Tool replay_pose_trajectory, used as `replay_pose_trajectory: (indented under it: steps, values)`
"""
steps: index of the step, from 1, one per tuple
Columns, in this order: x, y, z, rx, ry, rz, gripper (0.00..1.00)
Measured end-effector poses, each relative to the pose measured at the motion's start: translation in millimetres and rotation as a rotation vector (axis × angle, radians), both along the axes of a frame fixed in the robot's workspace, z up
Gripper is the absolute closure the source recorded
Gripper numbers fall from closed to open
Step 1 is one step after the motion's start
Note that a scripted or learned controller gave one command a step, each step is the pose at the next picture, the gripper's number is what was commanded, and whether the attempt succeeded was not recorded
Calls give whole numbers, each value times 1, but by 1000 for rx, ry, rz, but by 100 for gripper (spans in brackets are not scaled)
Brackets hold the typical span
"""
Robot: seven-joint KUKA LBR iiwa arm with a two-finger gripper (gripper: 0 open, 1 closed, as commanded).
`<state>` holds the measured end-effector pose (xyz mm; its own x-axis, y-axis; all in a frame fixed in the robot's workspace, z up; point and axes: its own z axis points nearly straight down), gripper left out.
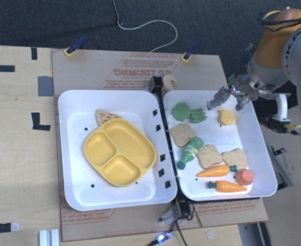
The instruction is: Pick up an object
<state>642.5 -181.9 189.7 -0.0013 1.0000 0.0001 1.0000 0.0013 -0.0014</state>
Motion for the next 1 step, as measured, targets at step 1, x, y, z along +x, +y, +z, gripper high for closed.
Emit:
replay_pose_trajectory:
  steps: [1]
  values:
    - [0, -8, -48, -1, 4, 0, 0]
